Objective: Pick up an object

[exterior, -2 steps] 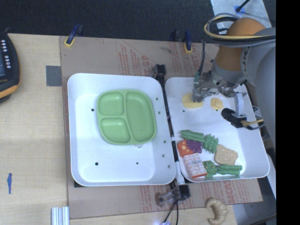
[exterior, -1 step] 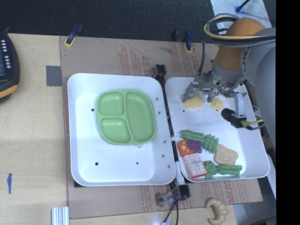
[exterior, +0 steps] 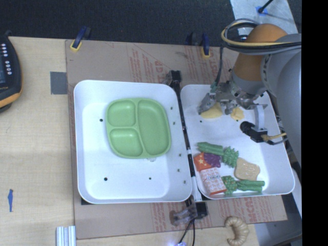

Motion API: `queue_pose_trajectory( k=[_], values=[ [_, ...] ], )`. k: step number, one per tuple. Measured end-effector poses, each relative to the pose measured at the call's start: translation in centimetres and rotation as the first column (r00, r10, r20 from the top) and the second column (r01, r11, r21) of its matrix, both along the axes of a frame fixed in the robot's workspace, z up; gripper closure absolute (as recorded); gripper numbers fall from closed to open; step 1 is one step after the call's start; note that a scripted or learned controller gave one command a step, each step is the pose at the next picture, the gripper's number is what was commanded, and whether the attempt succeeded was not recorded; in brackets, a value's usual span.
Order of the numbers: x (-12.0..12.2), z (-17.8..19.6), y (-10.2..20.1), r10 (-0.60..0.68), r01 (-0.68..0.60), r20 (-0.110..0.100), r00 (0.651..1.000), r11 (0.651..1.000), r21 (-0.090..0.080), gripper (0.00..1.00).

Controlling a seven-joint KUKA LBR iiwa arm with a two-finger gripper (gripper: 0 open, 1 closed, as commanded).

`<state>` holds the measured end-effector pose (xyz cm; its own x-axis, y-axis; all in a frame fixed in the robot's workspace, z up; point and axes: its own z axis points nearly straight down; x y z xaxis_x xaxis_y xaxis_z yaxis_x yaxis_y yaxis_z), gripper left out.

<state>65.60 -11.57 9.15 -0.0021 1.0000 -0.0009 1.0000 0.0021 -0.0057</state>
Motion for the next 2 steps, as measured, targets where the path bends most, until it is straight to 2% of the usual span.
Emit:
queue_pose_trajectory(
  k=[1, 2],
  values=[
    [0.09, 1.23, -0.08, 0.0, 0.0, 0.001, 1.0, 1.0, -0.001, 1.0],
    [0.06, 1.17, -0.07, 0.0, 0.0, 0.0, 1.0, 1.0, -0.001, 0.0]
  ],
)
